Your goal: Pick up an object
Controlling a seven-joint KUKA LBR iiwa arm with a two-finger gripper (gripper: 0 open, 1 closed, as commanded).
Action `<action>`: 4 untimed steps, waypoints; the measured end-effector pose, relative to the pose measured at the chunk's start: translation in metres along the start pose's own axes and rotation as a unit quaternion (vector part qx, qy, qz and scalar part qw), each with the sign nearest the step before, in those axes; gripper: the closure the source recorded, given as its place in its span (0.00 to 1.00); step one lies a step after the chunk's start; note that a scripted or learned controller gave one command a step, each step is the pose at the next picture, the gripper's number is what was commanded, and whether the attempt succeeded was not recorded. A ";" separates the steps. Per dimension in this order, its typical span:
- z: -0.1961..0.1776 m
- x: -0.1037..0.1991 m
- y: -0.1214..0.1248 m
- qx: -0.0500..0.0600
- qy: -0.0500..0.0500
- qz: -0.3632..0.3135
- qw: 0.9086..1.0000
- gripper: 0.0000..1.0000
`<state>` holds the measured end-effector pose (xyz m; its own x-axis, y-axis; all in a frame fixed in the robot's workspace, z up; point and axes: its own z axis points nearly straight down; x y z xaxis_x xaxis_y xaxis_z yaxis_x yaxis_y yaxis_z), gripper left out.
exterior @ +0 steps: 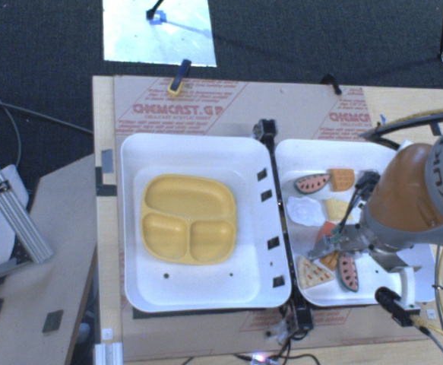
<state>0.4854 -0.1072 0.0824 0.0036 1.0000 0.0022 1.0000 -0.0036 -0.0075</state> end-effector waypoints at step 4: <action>-0.131 0.048 0.020 -0.005 -0.001 -0.003 1.000 0.00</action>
